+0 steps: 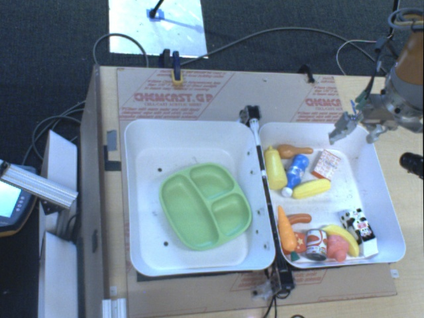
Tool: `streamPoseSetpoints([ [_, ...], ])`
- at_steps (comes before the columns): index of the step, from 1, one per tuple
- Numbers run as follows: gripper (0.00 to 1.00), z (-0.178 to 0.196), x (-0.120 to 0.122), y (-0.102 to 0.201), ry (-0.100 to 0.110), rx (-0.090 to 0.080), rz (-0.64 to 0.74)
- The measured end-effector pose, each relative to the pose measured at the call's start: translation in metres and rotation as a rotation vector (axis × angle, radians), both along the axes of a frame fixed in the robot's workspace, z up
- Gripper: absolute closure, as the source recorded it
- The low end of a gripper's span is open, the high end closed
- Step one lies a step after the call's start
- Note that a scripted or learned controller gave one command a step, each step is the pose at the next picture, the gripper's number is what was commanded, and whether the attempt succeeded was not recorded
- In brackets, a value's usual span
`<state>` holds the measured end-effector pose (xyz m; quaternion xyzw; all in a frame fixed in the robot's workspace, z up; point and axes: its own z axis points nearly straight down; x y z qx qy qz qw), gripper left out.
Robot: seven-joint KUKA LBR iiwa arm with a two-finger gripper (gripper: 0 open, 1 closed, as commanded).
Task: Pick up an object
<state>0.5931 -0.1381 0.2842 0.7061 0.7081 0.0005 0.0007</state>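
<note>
Fingers spread — above right bin's rim.

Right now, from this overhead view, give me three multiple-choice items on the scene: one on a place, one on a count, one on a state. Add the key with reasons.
1. Where does the green tray lie?
A. in the left bin
B. in the right bin
C. on the cardboard outside both bins

2. How many compartments does the green tray have?
A. one
B. three
C. five

3. How does the gripper stand?
A. shut on the blue bottle
B. open, above the right bin's far edge
C. pressed on the green tray

Key: 1 A, it rests on the floor of the left bin. 2 B, ridges split it into three wells. 3 B, its fingers are spread with nothing between them over the right bin; the blue bottle lies loose below.
</note>
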Motion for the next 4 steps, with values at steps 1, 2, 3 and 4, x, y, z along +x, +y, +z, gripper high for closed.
streamPoseSetpoints([
  [1, 0.00, -0.118, -0.002, 0.052, 0.002, 0.000, 0.000],
  [2, 0.00, -0.180, -0.029, 0.031, -0.021, -0.004, 0.001],
  [3, 0.00, -0.200, 0.026, 0.047, 0.006, -0.002, -0.002],
  [4, 0.00, -0.204, 0.058, 0.038, 0.091, -0.006, 0.001],
])
